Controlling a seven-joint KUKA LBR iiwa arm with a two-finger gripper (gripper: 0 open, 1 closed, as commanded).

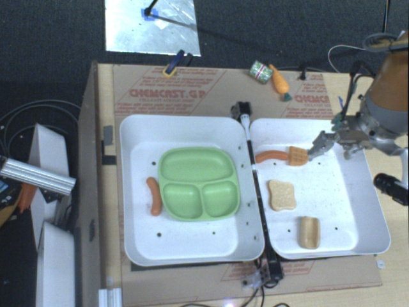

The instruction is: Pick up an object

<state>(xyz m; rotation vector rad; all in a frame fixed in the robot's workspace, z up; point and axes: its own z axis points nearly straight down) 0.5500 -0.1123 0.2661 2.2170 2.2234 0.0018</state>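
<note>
We are watching the claw (317, 147) hanging over the right bin (367, 190), just beside the waffle-like square (297, 155), and we cannot tell how it is set, since it is small and blurred. We judge that nothing is being held. The risk we are seeing: the square is touching the end of an orange sausage (271, 156), so a descent slightly off could be nudging both aside, or catching the sausage instead. Both are lying near the bin's upper wall, which could be blocking the approach.

Lower in the same bin a slice of toast (282, 195) and a bread roll (309, 231) are lying well apart. The left bin (137, 235) is carrying a green divided plate (199, 183), with a second sausage (154, 196) lying just beside its left rim.
</note>
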